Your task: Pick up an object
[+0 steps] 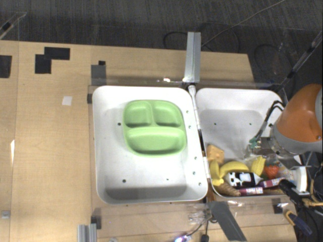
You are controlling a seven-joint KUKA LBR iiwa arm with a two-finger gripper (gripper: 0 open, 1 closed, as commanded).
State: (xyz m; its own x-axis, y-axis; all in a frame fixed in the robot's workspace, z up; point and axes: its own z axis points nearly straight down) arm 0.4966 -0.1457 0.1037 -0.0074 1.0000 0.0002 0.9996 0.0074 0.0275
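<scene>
My gripper (261, 150) is low in the right bin (227, 115), at its near right side, under the arm's orange band (303, 117). Just below it lies a heap of small things against the bin's near wall: a yellow banana (233, 166), a small yellow piece (258, 164), an orange wedge (215, 153), a black-and-white toy (238, 178), a red ball-like item (272, 171) and a dark red tube (255, 189). The gripper hangs right above the small yellow piece; whether they touch is unclear.
The left bin (108, 135) holds a green divided plate (154, 126). A metal post (193, 54) stands behind the wall between the bins. Cables and fittings (298, 205) crowd the bench at the lower right. The far half of the right bin is bare white floor.
</scene>
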